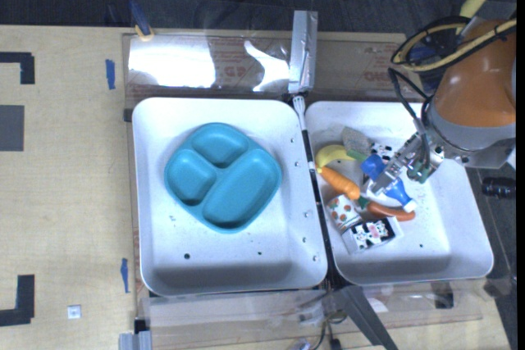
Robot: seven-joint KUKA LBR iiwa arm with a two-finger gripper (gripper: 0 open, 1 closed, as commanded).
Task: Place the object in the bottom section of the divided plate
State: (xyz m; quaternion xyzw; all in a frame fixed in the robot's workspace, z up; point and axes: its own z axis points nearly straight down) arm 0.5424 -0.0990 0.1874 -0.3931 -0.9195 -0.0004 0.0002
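Note:
A blue divided plate lies in the left bin, with two small sections at its upper left and one large section at its lower right. The right bin holds a pile of toy items: a yellow banana, an orange carrot, a blue piece, a red-orange piece and a black-and-white spotted piece. My gripper reaches down from the right into this pile, its tips right above the blue piece and the carrot.
The grey arm with its orange band hangs over the right bin's upper right corner. A metal divider post stands behind the seam between the bins. A red-dotted white item lies among the pile.

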